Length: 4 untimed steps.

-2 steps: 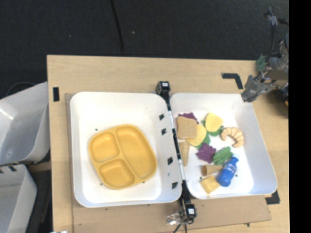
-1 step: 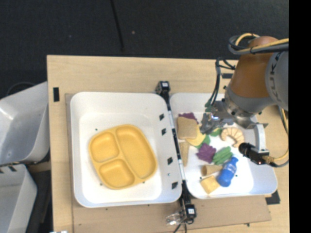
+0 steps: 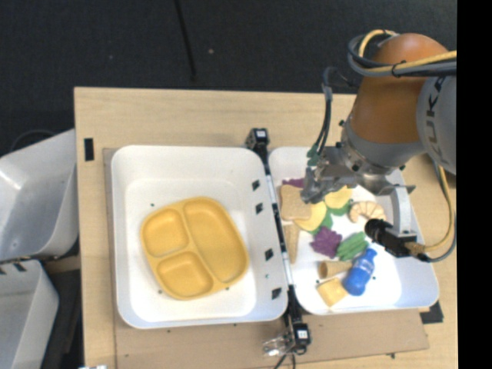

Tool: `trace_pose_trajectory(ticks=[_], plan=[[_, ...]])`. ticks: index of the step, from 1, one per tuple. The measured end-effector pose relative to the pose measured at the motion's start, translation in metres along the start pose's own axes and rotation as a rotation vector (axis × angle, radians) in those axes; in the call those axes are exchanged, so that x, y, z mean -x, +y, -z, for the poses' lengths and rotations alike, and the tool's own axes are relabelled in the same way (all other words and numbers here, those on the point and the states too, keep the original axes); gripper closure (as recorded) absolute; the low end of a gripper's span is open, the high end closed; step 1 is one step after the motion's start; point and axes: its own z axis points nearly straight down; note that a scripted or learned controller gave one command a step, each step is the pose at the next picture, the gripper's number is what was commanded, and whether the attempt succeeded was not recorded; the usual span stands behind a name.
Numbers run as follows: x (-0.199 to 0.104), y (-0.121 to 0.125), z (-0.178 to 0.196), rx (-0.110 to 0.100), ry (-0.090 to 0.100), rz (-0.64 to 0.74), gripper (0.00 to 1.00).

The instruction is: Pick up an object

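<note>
The two-finger gripper (image 3: 317,187) is seen low over the upper left part of the right-hand shallow white bin (image 3: 419,287), its dark fingers pointing down among the toy food; whether they are spread or closed cannot be told, and nothing can be seen held between them. Just beneath and beside the fingertips a flat tan bread-slice shape (image 3: 291,203) lies against the bin's left wall, with a pale yellow curved piece (image 3: 337,199) and a second yellow piece (image 3: 310,220) close by. Further out are found a purple grape-like cluster (image 3: 326,241), a green leafy piece (image 3: 353,246), a blue plastic bottle (image 3: 360,273) and a tan wedge (image 3: 331,291) near the front rim. The left-hand white bin (image 3: 131,298) carries a yellow three-compartment plastic tray (image 3: 194,246), well apart from the arm. The step in hand is judged to be the descent onto a chosen item, most likely the bread slice or the yellow piece. A firm closure on one object is called for next, then a straight lift; because the items are crowded, a neighbour could be nudged or the grip missed.
</note>
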Motion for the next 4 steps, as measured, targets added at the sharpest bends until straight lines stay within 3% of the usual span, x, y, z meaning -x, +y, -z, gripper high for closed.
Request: trace_pose_trajectory(ticks=[1, 2, 3, 4], plan=[[-0.009, -0.043, 0.128, 0.012, 0.0, -0.004, 1.0], [-0.088, -0.027, -0.004, -0.015, -0.001, 0.0, 1.0], [-0.093, -0.052, 0.168, 0.015, 0.003, -0.003, 1.0], [-0.127, -0.053, 0.119, -0.007, -0.002, -0.002, 1.0]])
